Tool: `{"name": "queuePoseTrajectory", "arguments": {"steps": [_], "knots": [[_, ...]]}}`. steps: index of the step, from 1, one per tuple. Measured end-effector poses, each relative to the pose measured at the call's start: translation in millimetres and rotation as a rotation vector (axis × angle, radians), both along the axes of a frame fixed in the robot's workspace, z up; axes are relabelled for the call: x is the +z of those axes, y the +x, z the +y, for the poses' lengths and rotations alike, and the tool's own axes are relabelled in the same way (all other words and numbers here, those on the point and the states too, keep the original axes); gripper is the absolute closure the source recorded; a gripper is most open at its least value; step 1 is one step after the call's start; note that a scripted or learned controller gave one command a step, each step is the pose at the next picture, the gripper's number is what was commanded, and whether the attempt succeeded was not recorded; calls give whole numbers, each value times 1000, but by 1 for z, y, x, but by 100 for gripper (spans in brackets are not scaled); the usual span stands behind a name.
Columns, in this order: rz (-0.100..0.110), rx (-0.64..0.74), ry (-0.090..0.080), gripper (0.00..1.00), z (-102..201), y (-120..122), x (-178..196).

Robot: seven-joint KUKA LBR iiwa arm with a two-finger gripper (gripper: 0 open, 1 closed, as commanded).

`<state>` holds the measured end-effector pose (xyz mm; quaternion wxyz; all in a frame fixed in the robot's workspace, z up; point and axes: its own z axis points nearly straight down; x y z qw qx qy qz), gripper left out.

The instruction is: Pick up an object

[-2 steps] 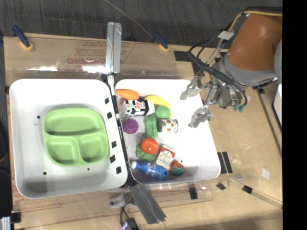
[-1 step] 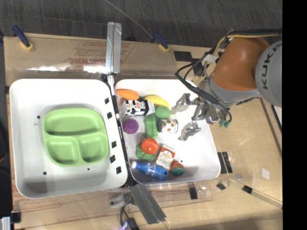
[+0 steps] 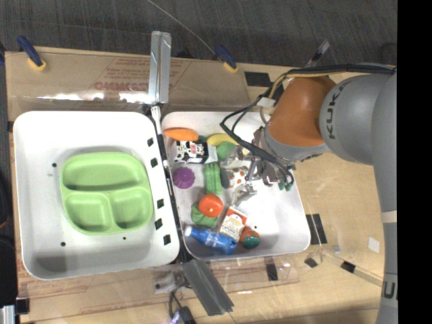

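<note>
- Spotted white toy piece (image 3: 237,177), marked with orange, lies in the right bin (image 3: 291,229), in the gap between the jaws; I cannot tell whether either jaw touches it.
- Jaws stand apart, hanging low over the toys in that bin, at the end of the grey arm (image 3: 351,117) whose orange band (image 3: 300,113) sits just behind them.
- Just beyond the jaws, on the side away from the arm, a green toy vegetable (image 3: 213,176) lies lengthwise; a yellow toy (image 3: 219,140) sits near it, toward the bin's far wall.
- Below the jaws in the view, near them, an orange-red round toy (image 3: 210,206) rests on a green one, and a small printed carton (image 3: 231,225) lies beside it.
- Farther from the jaws along the bin's left wall are a purple toy (image 3: 183,176), a black-and-white patterned box (image 3: 191,151) and an orange toy (image 3: 181,133).
- At the near wall, well below the jaws, lie a blue bottle (image 3: 206,238) and a small green and red toy (image 3: 251,238).
- Well apart from the jaws, the left bin (image 3: 27,181) holds a green divided plate (image 3: 106,192).
- Farthest out, blue clamps (image 3: 30,51) grip the cardboard-covered desk (image 3: 202,73).
</note>
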<state>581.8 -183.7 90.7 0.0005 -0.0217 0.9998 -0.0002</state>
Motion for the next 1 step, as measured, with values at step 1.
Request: {"name": "queuePoseTrajectory", "arguments": {"steps": [1], "knots": [[8, 8, 3, 0, 29, 2, -2]]}}
